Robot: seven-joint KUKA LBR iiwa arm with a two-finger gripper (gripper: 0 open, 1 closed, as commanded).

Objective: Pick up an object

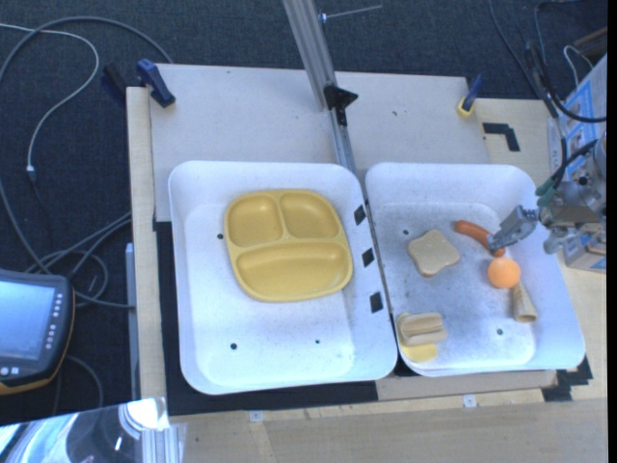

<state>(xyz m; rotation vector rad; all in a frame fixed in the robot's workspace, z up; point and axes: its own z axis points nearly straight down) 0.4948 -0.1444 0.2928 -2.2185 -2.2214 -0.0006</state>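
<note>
The right bin (453,174) holds several toy foods. A tan toast slice (433,253) lies near its middle, and an orange-red sausage (470,231) lies just right of it. Below the sausage sit an orange ball (503,273) and a small tan cone (523,303). A tan block (421,327) rests on a yellow piece (417,352) at the bin's front left. My gripper (508,231) reaches in from the right, low over the bin, right at the sausage's right end and just above the ball. Nothing is visibly held.
The left bin (251,355) carries a yellow divided plate (287,244). A metal pole (318,56) slants down to the seam between the bins. Clamps mark the bench's back corners. Cables and a screen (29,326) lie on the floor to the left.
</note>
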